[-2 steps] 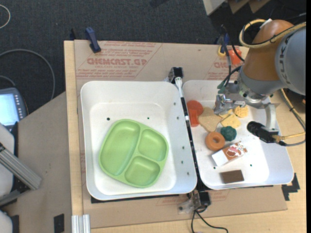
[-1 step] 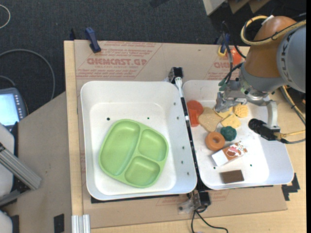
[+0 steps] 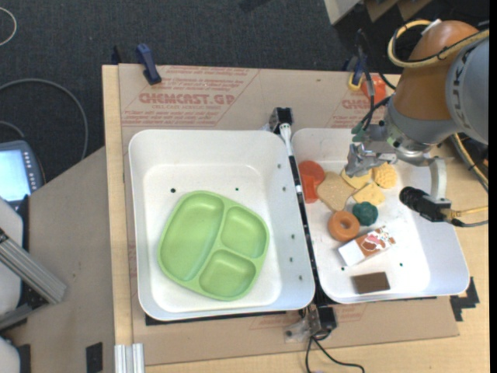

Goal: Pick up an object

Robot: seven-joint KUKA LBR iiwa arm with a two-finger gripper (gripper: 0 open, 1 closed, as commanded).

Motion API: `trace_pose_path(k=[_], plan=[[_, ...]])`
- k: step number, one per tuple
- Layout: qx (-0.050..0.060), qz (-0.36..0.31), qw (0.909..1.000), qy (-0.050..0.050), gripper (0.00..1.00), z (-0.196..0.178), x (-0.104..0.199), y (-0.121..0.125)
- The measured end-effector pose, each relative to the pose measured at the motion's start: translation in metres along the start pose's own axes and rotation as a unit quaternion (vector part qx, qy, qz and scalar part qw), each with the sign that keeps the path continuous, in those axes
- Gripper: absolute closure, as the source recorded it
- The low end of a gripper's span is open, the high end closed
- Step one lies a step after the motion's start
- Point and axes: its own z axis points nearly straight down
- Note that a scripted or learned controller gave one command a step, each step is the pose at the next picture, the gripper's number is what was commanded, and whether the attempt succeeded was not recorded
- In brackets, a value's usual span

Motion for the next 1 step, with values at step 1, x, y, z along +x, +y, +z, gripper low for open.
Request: trace_pose_path(k=[1], plan=[[-0.001,0.0,1.0,0.0,1.0,-0.0102,0.0,0.0006]])
